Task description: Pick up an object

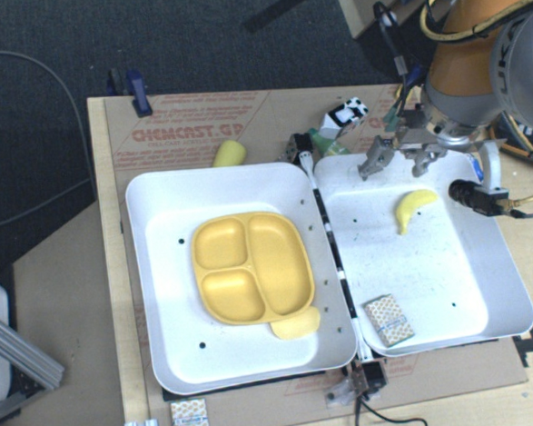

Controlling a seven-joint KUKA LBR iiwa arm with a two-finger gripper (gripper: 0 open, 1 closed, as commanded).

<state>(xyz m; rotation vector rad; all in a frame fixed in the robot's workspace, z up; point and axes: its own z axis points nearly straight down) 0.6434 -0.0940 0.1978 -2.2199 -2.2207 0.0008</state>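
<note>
1. My gripper [399,158] hangs over the far edge of the right bin [489,265], fingers spread wide, nothing between them.
2. One fingertip [371,167] sits to the view-left, the other [424,162] to the view-right; both point down toward the bin's back rim.
3. My wrist, grey with the orange band [477,29], rises up and to the view-right behind the gripper.
4. Yellow banana [413,208] lies on the right bin floor, just nearer the camera than my gripper and a little to the view-right of the gap between the fingers; not touching me.
5. Small patterned box [388,320] lies in the same bin, well apart from my gripper, toward the near rim on the bin's view-left side.
6. Left bin [161,260] lies to the view-left of my gripper, across the divider where the two bins meet.
7. Yellow divided tray [252,268] with three compartments lies in the middle of the left bin, well apart from me.
8. Pale yellow flat piece [295,325] pokes out from under the tray's near edge; can't tell what it is.
9. Yellow cylinder-like object [230,153] lies on the cardboard behind the left bin, far to the view-left of my gripper.
10. Black-and-white small object [346,114] sits on the bench just behind my gripper, to its view-left; too small to tell what.
11. Another patterned box [190,420] lies on the bench in front of the left bin, far from me.
</note>
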